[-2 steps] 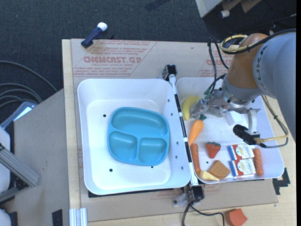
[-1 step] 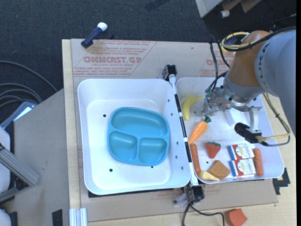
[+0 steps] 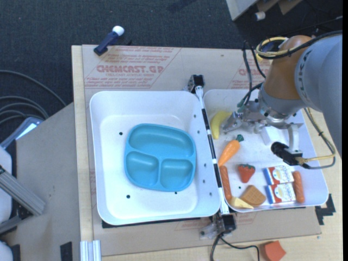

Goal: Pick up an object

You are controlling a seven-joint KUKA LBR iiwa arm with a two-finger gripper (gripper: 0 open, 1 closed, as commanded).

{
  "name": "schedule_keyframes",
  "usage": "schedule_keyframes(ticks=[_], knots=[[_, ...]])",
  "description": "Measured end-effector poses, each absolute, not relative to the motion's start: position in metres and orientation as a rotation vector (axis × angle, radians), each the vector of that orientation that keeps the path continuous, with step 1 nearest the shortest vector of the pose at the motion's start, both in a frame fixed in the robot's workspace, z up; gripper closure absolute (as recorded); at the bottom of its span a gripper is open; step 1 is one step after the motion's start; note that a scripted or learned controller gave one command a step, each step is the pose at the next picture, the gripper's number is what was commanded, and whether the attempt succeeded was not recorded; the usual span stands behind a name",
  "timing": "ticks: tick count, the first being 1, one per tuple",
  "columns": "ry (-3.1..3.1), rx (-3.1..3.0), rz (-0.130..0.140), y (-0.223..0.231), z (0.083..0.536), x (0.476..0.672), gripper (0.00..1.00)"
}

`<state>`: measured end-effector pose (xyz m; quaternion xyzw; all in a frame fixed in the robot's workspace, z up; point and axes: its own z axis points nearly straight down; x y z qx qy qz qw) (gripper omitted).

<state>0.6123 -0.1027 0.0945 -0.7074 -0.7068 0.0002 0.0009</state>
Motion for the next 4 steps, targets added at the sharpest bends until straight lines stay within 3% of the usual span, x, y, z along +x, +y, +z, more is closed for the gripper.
schedule_keyframes(ticks=[1, 2, 3, 4], knots=[[-2.218, -2.221, 0.002, -0.111, 0.084, 0.554, 0.00], [-2.219, -2.222, 0.000, -0.110, 0.094, 0.554, 1.00], [-2.218, -2.223, -0.001, -0.110, 0.104, 0.555, 1.00], [-2.218, -2.223, 0.000, -0.110, 0.104, 0.555, 0.00]])
